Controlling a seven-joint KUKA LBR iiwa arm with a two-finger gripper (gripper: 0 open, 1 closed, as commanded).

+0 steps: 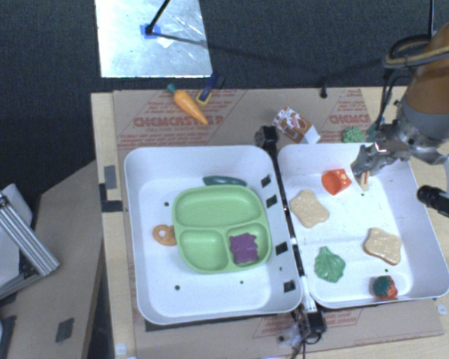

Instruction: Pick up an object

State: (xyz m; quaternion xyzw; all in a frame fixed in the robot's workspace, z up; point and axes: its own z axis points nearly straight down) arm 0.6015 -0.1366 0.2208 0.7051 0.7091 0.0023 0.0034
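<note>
While my arm reaches in from the right, my gripper hangs low over the upper part of the right bin, just beside the orange-red piece that lies near the bin's top left. I cannot tell from this slanted look down whether anything sits between my fingers, nor how they stand; the piece appears to rest on the bin floor, apart from me though close.

Elsewhere in that bin lie two tan toast-like slices, one just below the orange-red piece and the other toward the lower right, a green leafy toy near the bottom, and a small red-and-green item at the bottom edge. The left bin carries a green divided tray with a purple cluster in one compartment and a small orange ring beside the tray.

I judge this to be the approach step, nothing lifted yet. The nearest candidate is the orange-red piece. My next move calls for shifting slightly left to centre over it, descending to the floor, then closing and rising; its small, uneven shape could slip sideways.
</note>
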